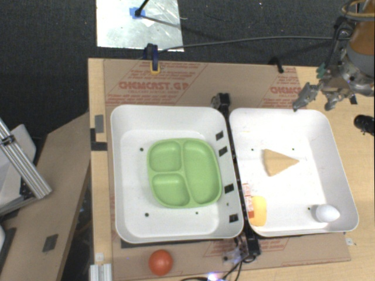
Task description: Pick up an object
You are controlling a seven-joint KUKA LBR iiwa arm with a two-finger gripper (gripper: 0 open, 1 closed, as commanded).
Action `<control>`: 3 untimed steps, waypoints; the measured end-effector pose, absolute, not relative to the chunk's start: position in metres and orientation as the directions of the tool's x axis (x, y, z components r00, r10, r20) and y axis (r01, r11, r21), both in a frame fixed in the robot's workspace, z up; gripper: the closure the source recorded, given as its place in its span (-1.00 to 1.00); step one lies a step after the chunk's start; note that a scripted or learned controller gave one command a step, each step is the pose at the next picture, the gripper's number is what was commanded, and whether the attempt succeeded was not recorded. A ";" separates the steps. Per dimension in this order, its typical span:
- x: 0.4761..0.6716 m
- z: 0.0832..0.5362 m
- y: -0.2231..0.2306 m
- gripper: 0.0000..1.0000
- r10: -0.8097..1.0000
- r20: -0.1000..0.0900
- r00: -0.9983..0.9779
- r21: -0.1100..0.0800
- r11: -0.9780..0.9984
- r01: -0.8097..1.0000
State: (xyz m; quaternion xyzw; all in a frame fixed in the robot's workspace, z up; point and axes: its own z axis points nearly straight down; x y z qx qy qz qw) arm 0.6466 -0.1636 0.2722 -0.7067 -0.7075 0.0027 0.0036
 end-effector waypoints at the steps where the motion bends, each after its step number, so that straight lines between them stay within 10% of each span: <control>1: 0.648 0.279 -0.163 -1.00 1.000 -0.001 -0.003 0.002 0.003 1.000; 3: 0.652 0.172 -0.171 -1.00 1.000 -0.001 -0.001 0.000 0.001 1.000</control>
